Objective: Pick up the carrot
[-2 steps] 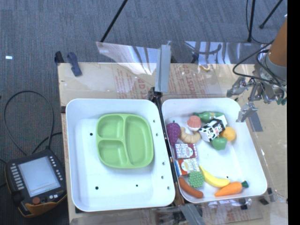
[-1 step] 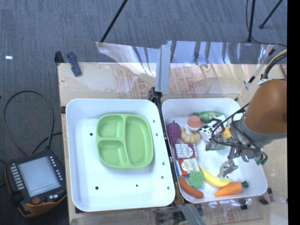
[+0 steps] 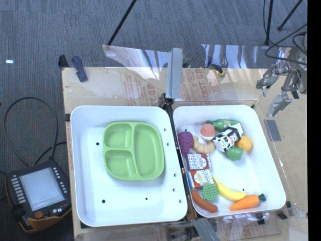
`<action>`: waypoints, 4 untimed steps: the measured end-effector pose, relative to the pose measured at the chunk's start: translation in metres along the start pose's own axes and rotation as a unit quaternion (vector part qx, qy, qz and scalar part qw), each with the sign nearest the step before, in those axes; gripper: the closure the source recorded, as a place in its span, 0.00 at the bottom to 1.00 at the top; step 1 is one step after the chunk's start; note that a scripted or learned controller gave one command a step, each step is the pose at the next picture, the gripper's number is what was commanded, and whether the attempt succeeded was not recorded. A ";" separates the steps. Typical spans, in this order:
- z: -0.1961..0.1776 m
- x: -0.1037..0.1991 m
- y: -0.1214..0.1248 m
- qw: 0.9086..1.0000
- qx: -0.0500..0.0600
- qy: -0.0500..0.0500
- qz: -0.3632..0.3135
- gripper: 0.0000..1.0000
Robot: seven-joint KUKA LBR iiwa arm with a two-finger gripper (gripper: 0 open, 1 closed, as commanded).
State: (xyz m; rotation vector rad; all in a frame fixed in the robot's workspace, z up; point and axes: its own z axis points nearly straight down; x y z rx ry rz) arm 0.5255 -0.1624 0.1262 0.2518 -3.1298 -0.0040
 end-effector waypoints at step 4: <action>-0.048 -0.074 -0.062 0.999 0.001 -0.004 0.042 1.00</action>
